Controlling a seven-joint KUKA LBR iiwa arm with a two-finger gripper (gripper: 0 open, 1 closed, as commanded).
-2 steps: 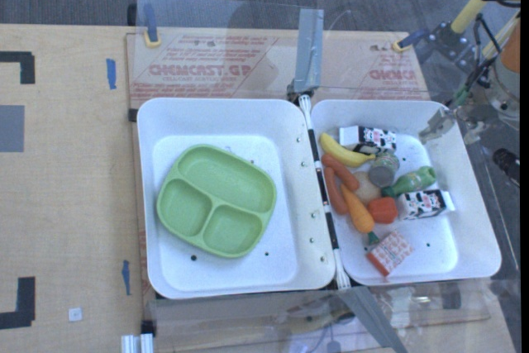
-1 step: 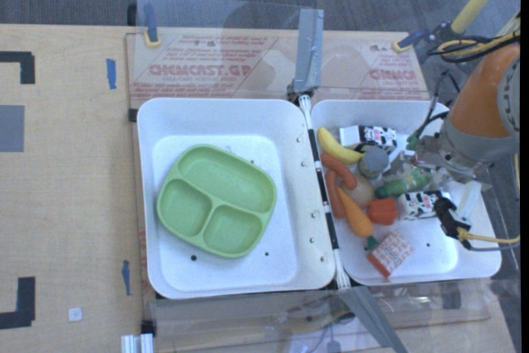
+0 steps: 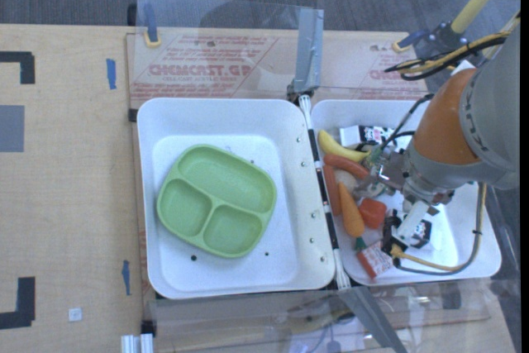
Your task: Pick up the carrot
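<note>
The gripper [image 3: 382, 196] hangs low over the right bin [image 3: 488, 256], reached in from the right under the arm's orange band [image 3: 442, 128]. Whether it is apart or together cannot be told, since the wrist hardware covers that part. The carrot [image 3: 350, 212] lies just to the left of the gripper and slightly nearer the camera, orange, tapering, with its green stub pointing toward the bin's near edge; contact between the two cannot be made out. Just beyond the carrot, up and left of the gripper, lie a red-orange pepper-like piece [image 3: 345, 169] and a yellow banana [image 3: 339, 147]. Directly below the gripper sits a small red item [image 3: 372, 212], and farther down a red-and-white packet [image 3: 376, 260]. Well to the left, in the left bin [image 3: 165, 260], rests a green divided plate [image 3: 216, 200]
</note>
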